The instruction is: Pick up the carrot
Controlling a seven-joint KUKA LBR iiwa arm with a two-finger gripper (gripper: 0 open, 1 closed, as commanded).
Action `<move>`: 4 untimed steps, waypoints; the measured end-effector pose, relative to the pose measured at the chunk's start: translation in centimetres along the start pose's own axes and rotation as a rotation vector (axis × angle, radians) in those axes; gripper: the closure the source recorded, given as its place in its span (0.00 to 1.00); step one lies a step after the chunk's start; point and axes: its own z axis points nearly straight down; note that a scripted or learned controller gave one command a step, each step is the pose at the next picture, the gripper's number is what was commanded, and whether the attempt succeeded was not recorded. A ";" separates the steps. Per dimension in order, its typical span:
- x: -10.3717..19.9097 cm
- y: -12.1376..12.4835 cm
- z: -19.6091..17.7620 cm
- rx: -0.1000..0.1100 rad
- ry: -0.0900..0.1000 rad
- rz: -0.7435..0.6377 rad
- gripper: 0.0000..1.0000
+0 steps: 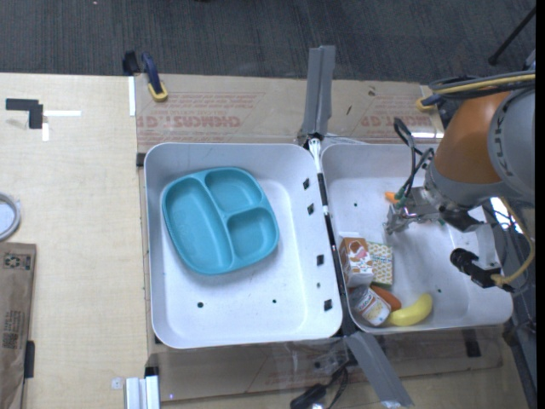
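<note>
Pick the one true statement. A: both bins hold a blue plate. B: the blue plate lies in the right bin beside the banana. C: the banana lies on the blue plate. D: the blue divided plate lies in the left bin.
D: the blue divided plate lies alone in the left bin, while the banana lies in the right bin.

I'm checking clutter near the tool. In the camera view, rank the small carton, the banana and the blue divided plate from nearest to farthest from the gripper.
1. Small carton, right bin, just below-left of the gripper.
2. Banana, right bin's near edge.
3. Blue divided plate, left bin.
</note>
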 end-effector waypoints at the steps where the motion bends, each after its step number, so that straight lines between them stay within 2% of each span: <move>1: 7.0 1.7 -9.9 -0.001 -0.001 -0.335 1.00; 2: 11.3 3.0 -16.3 0.000 -0.001 -0.175 1.00; 3: 11.3 3.0 -16.3 0.000 -0.001 -0.175 0.00; 4: 6.2 1.0 -9.9 0.002 0.000 -0.239 0.00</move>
